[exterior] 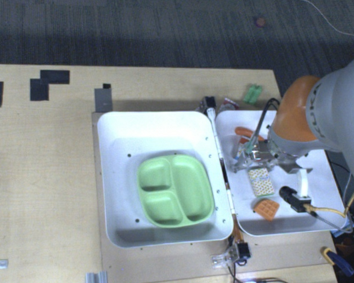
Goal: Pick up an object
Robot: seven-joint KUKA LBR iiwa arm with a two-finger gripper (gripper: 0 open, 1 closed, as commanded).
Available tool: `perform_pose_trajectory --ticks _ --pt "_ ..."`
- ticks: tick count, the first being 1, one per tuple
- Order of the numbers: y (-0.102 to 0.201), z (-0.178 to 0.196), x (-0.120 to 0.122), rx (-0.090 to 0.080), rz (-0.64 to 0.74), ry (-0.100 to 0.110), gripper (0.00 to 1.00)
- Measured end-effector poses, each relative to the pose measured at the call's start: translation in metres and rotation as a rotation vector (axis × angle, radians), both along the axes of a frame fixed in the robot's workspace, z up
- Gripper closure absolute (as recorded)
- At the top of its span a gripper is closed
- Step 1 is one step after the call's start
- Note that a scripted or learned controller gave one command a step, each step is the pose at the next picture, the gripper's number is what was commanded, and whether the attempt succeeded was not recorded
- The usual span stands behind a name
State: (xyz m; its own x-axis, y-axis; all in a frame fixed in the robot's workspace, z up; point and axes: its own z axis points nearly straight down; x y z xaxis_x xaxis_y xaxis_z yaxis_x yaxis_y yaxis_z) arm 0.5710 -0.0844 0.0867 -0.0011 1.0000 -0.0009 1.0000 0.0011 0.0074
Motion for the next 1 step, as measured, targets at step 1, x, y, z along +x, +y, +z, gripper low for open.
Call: perform_pose_trajectory --ticks 1 --pt "0.0004 0.0117 0.0019 0.000 0.001 -0.006 1.00"
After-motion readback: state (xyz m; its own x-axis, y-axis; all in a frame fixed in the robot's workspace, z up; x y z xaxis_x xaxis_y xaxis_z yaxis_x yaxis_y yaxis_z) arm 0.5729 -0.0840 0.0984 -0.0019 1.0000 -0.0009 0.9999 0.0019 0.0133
